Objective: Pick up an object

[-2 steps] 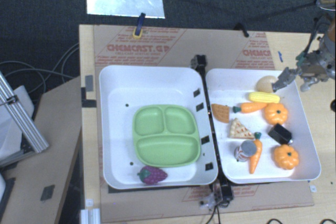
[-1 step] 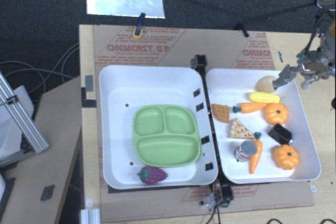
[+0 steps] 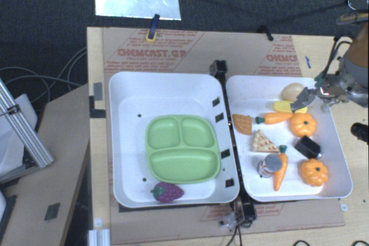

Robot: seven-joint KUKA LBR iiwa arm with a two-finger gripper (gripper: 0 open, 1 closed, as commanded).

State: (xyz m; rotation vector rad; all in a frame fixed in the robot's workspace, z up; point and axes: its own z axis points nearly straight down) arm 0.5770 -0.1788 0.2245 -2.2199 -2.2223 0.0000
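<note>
White bins side by side on the bench (image 3: 190, 49). My gripper (image 3: 308, 97) hangs over the top right part of the right bin (image 3: 340, 150), arm coming in from the right. Fingers (image 3: 300, 102) look slightly spread w/ nothing visible between them, tho they're small and a bit blurred.

Objs nearest the tips: yellow piece (image 3: 282, 106) just left of and below them, beige round obj (image 3: 292, 91) just up-left, upper pumpkin (image 3: 302, 124) right below. Can't tell if tips touch any of these. Upper carrot (image 3: 275, 118) lies flat btw yellow piece and pumpkin, pointing left.

Rest of right bin: waffle-like brown piece (image 3: 243, 124) near left wall, pizza slice (image 3: 264, 142) below it, black block (image 3: 307, 147) under upper pumpkin, second pumpkin (image 3: 313, 172) at lower right, second carrot (image 3: 280, 168) tilted beside a small grey/red obj (image 3: 268, 166).

Left bin (image 3: 124, 141): green divided plate (image 3: 183, 148) at centre, purple grapes (image 3: 167, 192) by the front wall, just below the plate.
</note>
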